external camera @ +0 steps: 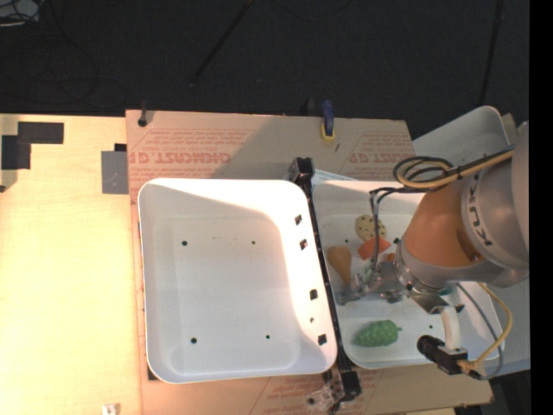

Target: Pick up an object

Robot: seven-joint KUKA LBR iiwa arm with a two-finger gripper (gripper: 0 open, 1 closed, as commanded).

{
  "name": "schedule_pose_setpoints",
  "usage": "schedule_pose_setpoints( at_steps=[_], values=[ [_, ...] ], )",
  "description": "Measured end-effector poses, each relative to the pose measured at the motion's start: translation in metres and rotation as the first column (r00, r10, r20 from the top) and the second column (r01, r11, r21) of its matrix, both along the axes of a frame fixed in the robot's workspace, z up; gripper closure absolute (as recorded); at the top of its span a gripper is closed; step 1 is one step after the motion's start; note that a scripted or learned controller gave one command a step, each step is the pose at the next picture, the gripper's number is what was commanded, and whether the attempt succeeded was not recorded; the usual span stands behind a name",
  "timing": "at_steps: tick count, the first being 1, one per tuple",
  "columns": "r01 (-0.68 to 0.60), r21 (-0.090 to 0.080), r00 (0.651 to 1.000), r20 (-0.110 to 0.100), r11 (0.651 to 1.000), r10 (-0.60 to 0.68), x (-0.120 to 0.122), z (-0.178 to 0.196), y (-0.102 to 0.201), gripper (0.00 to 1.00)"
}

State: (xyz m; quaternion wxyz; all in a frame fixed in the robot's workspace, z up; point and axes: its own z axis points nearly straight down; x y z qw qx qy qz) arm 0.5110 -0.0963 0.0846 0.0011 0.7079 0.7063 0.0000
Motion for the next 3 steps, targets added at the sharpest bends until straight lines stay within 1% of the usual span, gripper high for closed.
schedule_pose_setpoints(
  at_steps=[1, 2, 3],
  values=[
    [0.004, 0.002, 1.0, -0.006, 1.0, -0.004, -0.001, 0.013, -0.001, 1.0],
    [0.002, 0.002, 1.0, -0.002, 1.0, -0.002, -0.036, 0.004, -0.075, 1.0],
    [0.004, 0.002, 1.0, -0.003, 1.0, -0.004, -0.036, 0.014, -0.075, 1.0]
  ],
)
